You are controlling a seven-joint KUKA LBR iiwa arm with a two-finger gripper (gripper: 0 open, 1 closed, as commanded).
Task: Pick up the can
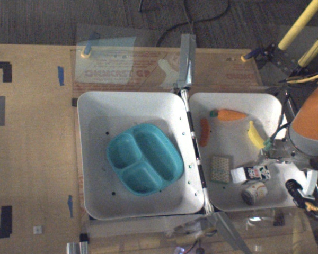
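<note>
The can [254, 193] is a small grey cylinder lying on its side near the front edge of the right bin [270, 106]. The arm comes in from the right, with its orange band [311, 121] over the bin's right wall. My gripper [269, 153] hangs over the right part of that bin, between the yellow banana [256, 135] and a small white carton [249, 173]. It is behind the can and apart from it, and nothing shows in its grasp.
The right bin also holds a carrot [231, 115], a reddish sausage-like piece [204, 132] by the left wall and a speckled square pad [220, 169]. A teal divided plate [144, 158] lies in the left bin [90, 142]. Cables hang at the right edge.
</note>
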